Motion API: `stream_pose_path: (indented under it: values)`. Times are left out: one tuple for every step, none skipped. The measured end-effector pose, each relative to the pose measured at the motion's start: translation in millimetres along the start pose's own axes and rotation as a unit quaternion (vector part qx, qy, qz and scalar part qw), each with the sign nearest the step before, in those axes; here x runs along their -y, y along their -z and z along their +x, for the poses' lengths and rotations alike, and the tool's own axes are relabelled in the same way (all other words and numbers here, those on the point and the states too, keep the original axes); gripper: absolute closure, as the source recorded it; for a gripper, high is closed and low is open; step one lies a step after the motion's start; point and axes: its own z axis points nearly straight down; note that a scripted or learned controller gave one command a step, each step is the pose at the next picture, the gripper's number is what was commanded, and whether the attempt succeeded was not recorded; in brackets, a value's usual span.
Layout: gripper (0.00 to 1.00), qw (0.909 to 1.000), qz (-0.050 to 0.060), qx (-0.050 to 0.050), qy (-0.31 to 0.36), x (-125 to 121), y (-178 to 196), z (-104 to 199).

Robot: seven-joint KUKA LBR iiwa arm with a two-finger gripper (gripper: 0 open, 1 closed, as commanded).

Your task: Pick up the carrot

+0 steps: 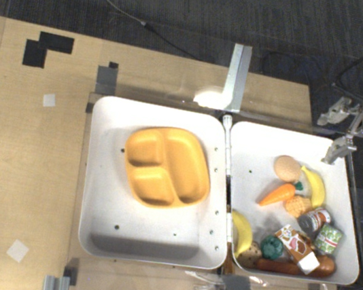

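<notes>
One carrot [277,194] lies in the right bin [256,153], in its upper middle area. It is orange, tapered, and tilted: the thick end, with a small green top, points up and to the right, and the narrow tip points down and to the left. Nothing grips it.

Items around the carrot, counted:
- One tan, egg-shaped item [288,168], just above the carrot.
- Two bananas. One banana [315,187] lies just right of the carrot's green top; the second banana [243,232] lies against the bin's left wall, lower down.
- One textured orange-yellow item [296,205], touching or nearly touching the carrot's right side.
- Two small cans: one with a red label [313,221], one with a green label [328,239].
- One small carton [294,243] with a red and white print.
- One dark green item [272,246] and one dark red, sausage-like item [289,265] along the bin's lower edge. Their exact type cannot be told.

The left bin [103,183] holds one yellow divided plate [166,166] with three compartments.

Both bins sit side by side on the wooden surface [19,169].

The tool [350,131] is at the upper right, over the right bin's top right corner, well apart from the carrot. Whether it is open or closed cannot be told.
</notes>
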Motion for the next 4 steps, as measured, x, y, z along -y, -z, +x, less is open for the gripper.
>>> stream_pose_path:
  values:
    - [0.00, 1.0000, -0.001, 0.000, -0.002, -46, -153, 35]
    - [0.00, 1.0000, -0.001, 0.002, 0.007, -67, -167, 20]
    - [0.00, 0.9999, 0.000, -0.008, -0.006, -79, -167, -4]
    - [0.00, 0.9999, -0.001, 0.000, 0.012, -77, -166, 62]
